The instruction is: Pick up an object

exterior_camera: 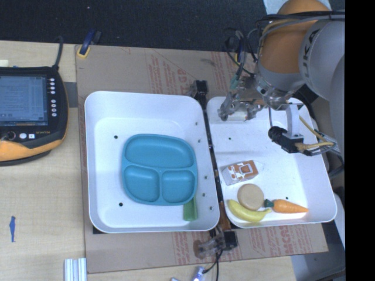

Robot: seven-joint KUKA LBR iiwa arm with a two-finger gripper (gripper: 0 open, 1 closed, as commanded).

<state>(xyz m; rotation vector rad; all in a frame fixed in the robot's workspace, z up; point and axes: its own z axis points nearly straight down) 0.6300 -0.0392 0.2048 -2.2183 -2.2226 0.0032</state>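
Altogether: one banana (247, 211), one carrot (288, 206), one blue tray (159, 169), two bins (146, 103).

fixed overhead cam, slanted, both bins (94, 157)

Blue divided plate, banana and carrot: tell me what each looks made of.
Blue divided plate: likely moulded plastic, with a uniform matte colour and soft rounded compartment edges. Banana: probably a plastic toy, being an even yellow with a smooth, slightly glossy skin. Carrot: also looks like toy plastic, flat orange with a green stub end. None can be confirmed by sight alone.
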